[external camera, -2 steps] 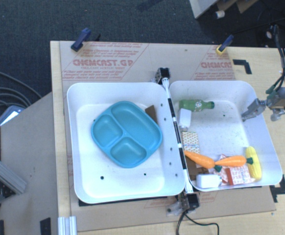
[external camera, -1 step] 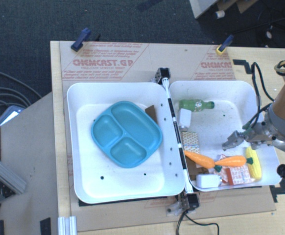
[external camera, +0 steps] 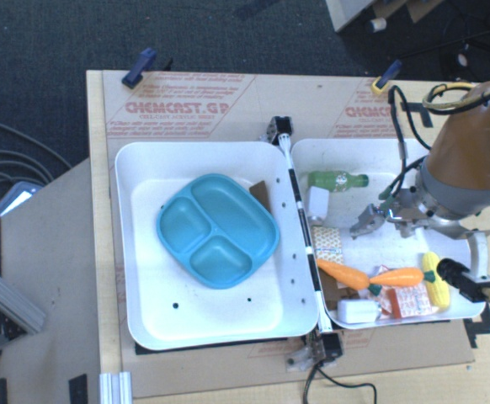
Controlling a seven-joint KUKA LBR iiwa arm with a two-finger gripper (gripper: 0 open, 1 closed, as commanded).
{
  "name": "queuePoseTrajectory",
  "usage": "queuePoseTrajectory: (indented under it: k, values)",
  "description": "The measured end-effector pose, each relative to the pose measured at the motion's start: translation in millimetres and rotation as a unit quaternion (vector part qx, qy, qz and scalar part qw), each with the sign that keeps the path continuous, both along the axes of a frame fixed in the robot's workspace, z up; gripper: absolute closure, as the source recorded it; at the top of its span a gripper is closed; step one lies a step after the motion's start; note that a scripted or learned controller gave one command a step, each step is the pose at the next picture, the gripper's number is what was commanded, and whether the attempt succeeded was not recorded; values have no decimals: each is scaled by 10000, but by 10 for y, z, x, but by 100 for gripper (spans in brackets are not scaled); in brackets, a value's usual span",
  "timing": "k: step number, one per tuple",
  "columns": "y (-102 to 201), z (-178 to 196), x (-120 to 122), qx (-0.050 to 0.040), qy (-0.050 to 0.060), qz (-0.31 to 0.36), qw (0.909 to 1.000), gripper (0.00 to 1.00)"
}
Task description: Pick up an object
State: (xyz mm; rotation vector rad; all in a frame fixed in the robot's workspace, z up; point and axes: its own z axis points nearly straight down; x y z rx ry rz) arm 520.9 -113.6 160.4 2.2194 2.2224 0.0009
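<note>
Hovering low inside the right bin point(external camera: 346, 154), the claw point(external camera: 370, 223) grips nothing; its opening cannot be told. Candidate objects: green bottle point(external camera: 336, 180) beyond it, toy carrots point(external camera: 343, 273) nearer the camera.

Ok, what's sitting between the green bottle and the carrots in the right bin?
In the camera view, a small white block and a patterned packet lie between the green bottle and the carrots, along the right bin's left side.

Two white bins point(external camera: 135, 225) side by side, one blue divided plate point(external camera: 218, 230), one green bottle point(external camera: 338, 180), two toy carrots point(external camera: 343, 273), one corn cob point(external camera: 434, 279), two blue clamps point(external camera: 137, 68) at the board's top edge.
</note>
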Motion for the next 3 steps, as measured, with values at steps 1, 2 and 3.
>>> queuePoseTrajectory:
  k: [1,2,3]
  values:
    - [151,-502,-274,6,17,-9,10000,0]
    - [178,-699,-365,-17,-80,-7,10000,0]
    - [60,136,75,-1,1,-4,10000,0]
